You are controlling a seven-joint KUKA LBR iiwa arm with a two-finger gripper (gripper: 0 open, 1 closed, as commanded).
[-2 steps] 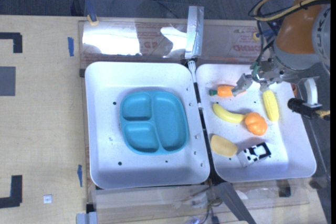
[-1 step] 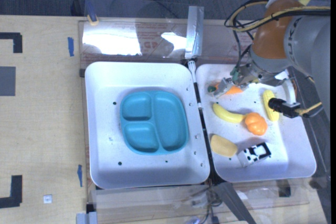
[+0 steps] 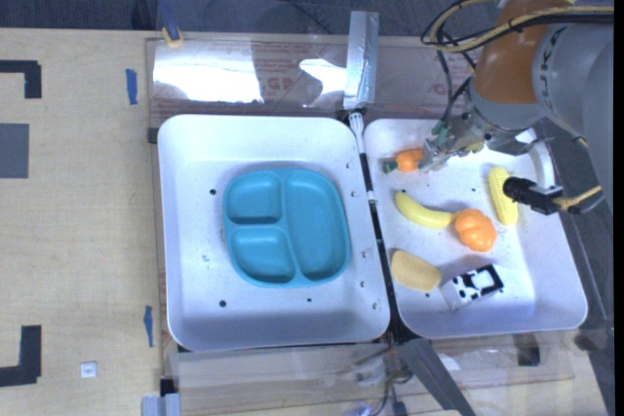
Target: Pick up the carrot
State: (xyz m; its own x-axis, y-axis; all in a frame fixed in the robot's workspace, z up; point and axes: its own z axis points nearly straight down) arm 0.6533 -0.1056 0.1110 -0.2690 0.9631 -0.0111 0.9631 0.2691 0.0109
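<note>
Bench of pale wood [image 3: 78, 239] carries two shallow white plastic bins side by side. The grey arm with the orange band [image 3: 512, 54] enters over the far right corner of the right bin [image 3: 561, 302], and its two-finger gripper [image 3: 441, 151] sits low near that bin's far rim. Open white floor lies between the gripper and the dividing edge of the bins; toward the near side of the gripper the floor is more crowded.

The small orange carrot with a green top [image 3: 405, 161] lies just beside the gripper, on the side toward the left bin [image 3: 185, 209], close to the far rim. Its orange end appears to touch or sit under the fingertips; whether it is between the fingers cannot be told, nor how far they stand apart.

Count, right bin: one carrot, two yellow bananas [image 3: 423, 209] [image 3: 501, 195], one round orange fruit [image 3: 475, 229], one tan oval piece [image 3: 415, 270], one black-and-white block [image 3: 474, 285]. Left bin: one blue three-compartment plate [image 3: 286, 225].
</note>
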